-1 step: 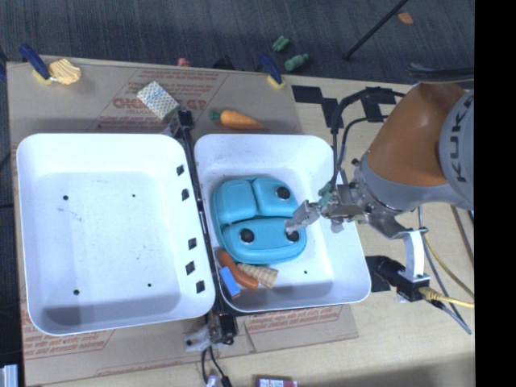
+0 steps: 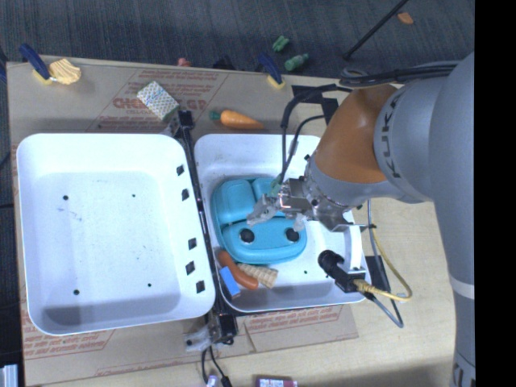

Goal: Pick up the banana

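grey arm [image 2: 419,135] over right bin [image 2: 242,147], gripper [image 2: 278,208] on blue toy [image 2: 258,232], grip state unclear

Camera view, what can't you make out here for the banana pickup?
- Banana: I cannot pick it out in the right bin; the arm and the blue toy cover much of the floor.
- Gripper: too small and cluttered against the blue toy to read its state.
- Items at the bin's front edge: partly hidden, unidentifiable.
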You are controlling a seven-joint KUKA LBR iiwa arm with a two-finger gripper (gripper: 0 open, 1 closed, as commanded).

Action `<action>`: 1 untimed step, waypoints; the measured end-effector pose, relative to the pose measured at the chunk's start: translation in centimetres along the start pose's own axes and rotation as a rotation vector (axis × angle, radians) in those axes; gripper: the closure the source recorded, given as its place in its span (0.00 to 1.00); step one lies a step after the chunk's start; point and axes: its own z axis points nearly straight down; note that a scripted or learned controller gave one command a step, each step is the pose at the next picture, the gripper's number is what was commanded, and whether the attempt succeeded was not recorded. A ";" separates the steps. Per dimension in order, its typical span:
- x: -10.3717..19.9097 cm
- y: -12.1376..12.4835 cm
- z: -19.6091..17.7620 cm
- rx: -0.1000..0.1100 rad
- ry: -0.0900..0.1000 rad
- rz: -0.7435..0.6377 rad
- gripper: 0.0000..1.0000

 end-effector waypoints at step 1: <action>-0.6 4.7 9.0 -0.017 -0.003 -0.115 0.00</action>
